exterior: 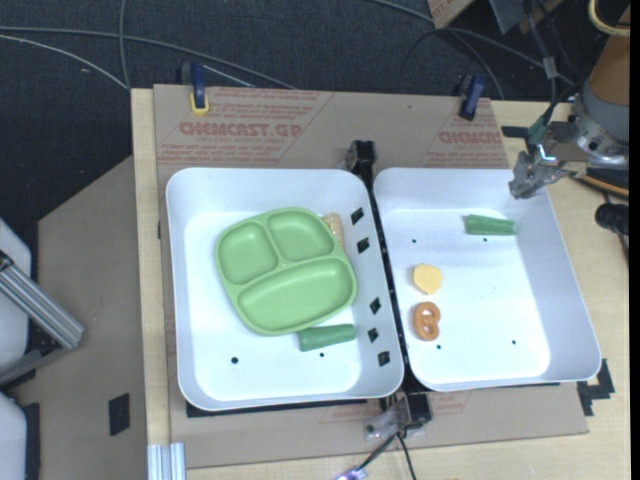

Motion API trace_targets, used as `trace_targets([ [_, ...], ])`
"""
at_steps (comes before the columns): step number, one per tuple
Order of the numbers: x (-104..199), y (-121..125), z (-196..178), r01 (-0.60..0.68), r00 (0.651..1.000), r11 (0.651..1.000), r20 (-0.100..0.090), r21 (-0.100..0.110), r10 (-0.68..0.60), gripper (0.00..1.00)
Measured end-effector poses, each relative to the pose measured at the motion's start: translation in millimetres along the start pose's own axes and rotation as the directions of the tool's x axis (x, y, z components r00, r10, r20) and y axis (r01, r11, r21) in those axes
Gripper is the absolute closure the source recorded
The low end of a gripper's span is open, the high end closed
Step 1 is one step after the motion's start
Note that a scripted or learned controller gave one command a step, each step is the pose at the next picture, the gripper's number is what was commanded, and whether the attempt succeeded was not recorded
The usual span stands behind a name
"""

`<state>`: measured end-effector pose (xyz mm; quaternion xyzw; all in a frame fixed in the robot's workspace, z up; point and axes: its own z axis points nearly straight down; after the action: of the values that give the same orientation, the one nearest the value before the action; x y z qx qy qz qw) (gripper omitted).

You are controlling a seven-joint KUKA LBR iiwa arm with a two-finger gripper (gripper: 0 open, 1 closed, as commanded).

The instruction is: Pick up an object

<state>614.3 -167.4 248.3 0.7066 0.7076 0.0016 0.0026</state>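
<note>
Green block [488, 225] lies near the hand [527, 183], seemingly untouched.

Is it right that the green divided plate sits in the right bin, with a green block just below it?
Not quite. The camera view shows the green divided plate in the left bin, not the right one. The green block does lie just below it, as you said.

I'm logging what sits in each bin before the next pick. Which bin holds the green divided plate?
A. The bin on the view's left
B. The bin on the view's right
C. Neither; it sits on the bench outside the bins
A: the green divided plate lies inside the left bin, with a green block just below it in the view.
</note>
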Motion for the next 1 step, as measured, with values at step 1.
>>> trace_targets([
  [1,54.0,-15.1,12.6,0.003,1.000,1.000,-0.005,0.009,-0.003,1.00],
])
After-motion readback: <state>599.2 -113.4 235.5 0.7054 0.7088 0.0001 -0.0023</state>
